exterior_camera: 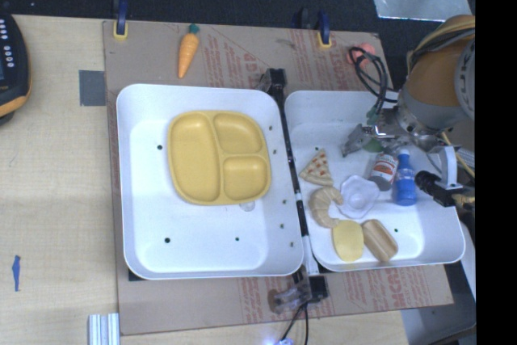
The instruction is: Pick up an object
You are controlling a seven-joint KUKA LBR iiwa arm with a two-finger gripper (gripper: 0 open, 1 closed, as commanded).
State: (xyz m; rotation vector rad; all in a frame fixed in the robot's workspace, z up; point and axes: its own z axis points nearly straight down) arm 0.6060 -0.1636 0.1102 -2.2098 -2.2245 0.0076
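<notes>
Reaching: arm [440, 81] comes in from the right edge over the right bin [428, 250], wrist above its upper right part.
Gripper: gripper [367, 135] sits low over the bin's upper middle; whether it is spread or closed can't be made out at this angle, and nothing shows gripped in it.
Targets: 7 or so items, all in the right bin. Closest are the small bottle [383, 169] with a red label and the blue bottle [404, 180], just below and right of the tool.
Key relation: both bottles lie toward the near rim from the tool, close by; the blue one stands roughly upright, the red-label one looks tilted.
Further items: pizza slice [316, 168], clear cup [359, 195], croissant-like piece [325, 206], yellow block [348, 240], hot-dog bun [380, 240] — below and left, well clustered, some touching.
Left bin: left bin [137, 246] holds a yellow divided tray [218, 156].
Off-bin: toy carrot [187, 51] on the cardboard above the left bin.
Text: faint red print on the cardboard, unreadable; bottle label too small to read.
Judgement: the pick isn't made yet; next is a short shift toward the bottles, then descend.
</notes>
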